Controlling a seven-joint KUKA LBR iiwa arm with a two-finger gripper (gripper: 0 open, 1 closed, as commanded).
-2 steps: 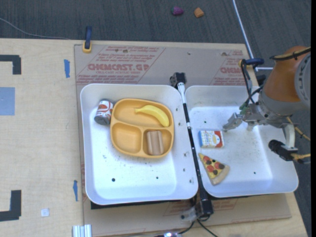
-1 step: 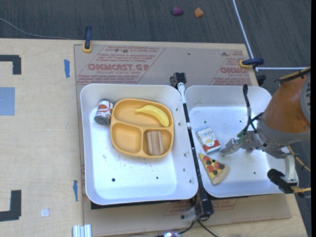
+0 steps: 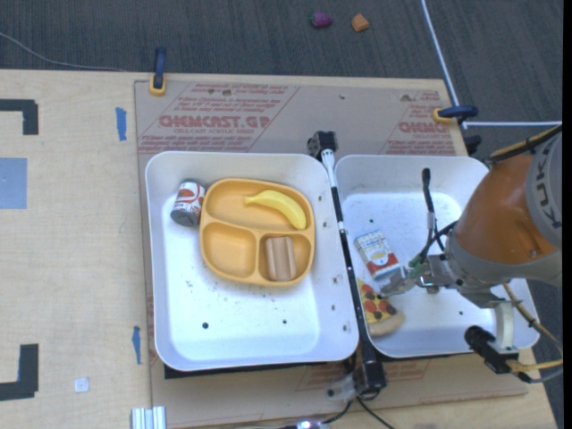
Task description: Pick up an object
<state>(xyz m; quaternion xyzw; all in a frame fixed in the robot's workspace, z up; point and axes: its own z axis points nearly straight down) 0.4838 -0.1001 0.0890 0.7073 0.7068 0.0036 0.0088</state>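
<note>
Arm is reaching into right bin (image 3: 465, 333); gripper (image 3: 399, 281) is hovering low beside the small carton (image 3: 376, 250), near the pizza slice (image 3: 379, 310), likely lining up a grasp. Finger state: cannot tell.

The pale wooden surface (image 3: 71, 239) carries a printed cardboard sheet (image 3: 268, 114), held by clamps; on it sit two white bins (image 3: 241, 329), touching side by side.
</note>
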